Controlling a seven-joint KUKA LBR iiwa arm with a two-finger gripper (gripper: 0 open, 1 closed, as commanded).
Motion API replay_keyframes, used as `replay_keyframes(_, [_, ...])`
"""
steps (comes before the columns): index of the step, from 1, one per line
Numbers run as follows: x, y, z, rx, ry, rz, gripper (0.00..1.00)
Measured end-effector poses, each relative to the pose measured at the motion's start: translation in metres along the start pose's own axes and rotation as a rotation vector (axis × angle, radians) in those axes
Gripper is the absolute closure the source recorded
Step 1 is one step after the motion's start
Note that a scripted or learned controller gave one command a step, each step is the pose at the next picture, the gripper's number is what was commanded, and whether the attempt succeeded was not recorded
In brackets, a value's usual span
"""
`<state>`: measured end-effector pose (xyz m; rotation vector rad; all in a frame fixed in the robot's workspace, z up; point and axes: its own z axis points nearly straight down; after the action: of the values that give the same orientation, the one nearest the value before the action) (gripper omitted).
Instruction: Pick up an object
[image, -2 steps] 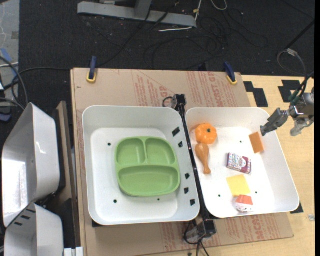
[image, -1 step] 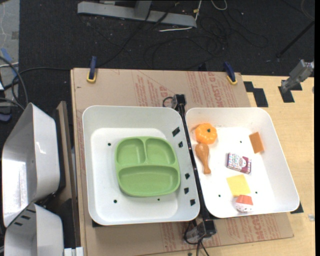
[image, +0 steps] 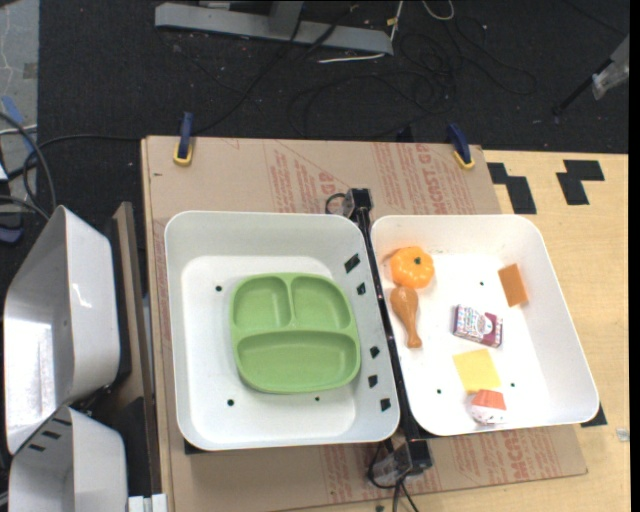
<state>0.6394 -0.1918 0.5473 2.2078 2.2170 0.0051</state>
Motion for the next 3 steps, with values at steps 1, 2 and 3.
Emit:
replay_keyframes(1, [0.008,-0.001,0.161,0.026,0.010,0.006,0.00])
replay_keyframes(2, [-0.022,0.009,0.029,0.000,0.001,0.006,0.00])
replay_keyframes(3, [-0.016,-0.035,0.236,0.028,0.012,0.007,0.00])
